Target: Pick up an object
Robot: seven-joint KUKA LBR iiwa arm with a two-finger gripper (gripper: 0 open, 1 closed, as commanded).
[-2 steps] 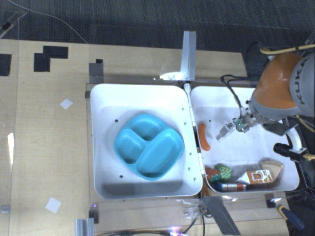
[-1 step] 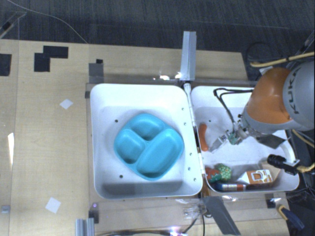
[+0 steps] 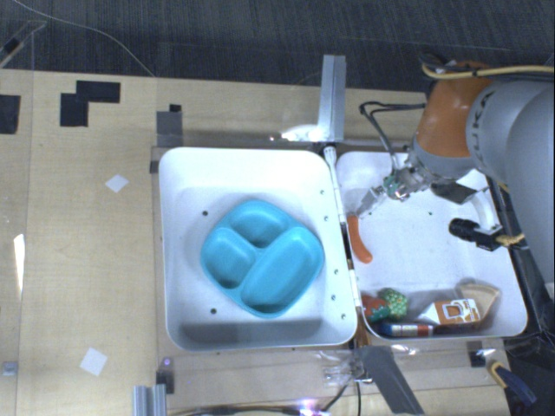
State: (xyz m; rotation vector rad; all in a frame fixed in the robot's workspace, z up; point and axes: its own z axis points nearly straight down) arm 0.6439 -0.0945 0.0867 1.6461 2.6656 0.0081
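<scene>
A: Status of pick?
B: Not yet done. Gripper near right bin's back left corner; grip state impossible to tell. Orange sausage against left wall, untouched.

Colours on the bench: white bins, a blue dish, small bright things

Both bins are white: the left bin carries a sky-blue divided dish, and the right bin has an orange-red carrot-like stick, a knobbly green ball, a dark marker with a red end, and a tan packet with an orange-and-white label. The arm is grey with an orange band. The bench is pale wood with black squares; behind it, dark grey carpet.
</scene>
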